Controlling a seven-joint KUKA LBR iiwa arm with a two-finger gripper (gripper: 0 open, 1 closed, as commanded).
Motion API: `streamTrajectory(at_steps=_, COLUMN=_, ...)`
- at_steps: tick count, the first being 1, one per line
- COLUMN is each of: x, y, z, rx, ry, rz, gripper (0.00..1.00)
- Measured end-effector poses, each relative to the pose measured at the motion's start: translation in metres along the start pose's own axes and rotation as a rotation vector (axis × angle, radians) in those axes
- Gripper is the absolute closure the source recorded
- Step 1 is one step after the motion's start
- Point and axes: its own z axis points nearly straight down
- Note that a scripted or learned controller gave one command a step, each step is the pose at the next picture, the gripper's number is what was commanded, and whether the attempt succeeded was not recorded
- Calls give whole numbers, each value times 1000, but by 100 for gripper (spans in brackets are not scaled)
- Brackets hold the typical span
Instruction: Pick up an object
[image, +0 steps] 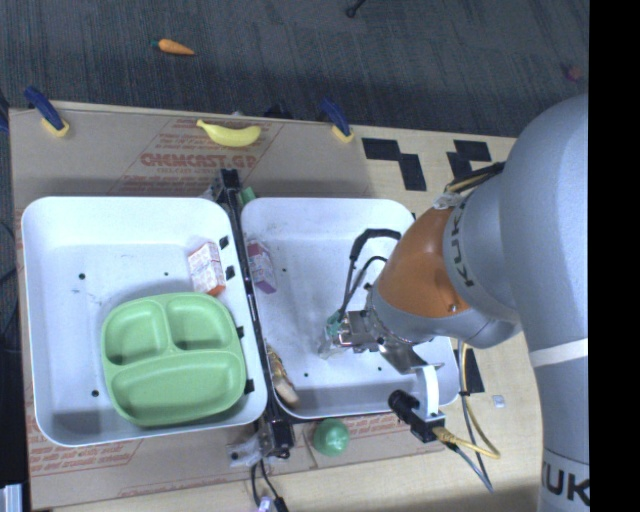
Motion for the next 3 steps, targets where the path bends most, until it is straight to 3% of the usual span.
streamTrajectory(at_steps=1, x=71, y=-7, z=-208, rx=-8, ry=-3, rz=2, gripper=100)
streamTrajectory(at_steps=2, x=71, y=-7, z=-208, rx=-7, ry=-3, rz=3, gripper=0)
streamTrajectory(at_steps=3, x=-55, y=39, z=-56, rx=2, ry=-2, rz=6, gripper=0)
